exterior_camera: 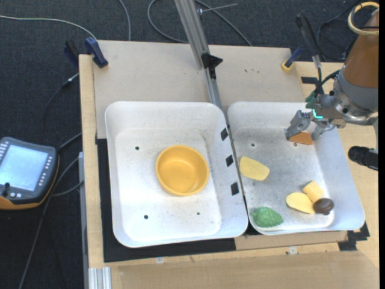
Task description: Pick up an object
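Orange piece sits in the upper part of the right bin, directly under my gripper; I cannot tell whether it is gripped or merely beneath. Lower in that bin lie a yellow slab, a green lump, a yellow wedge, a yellow cylinder and a brown ball. Left bin holds a yellow bowl.

Right bin back open; objects crowd its front.
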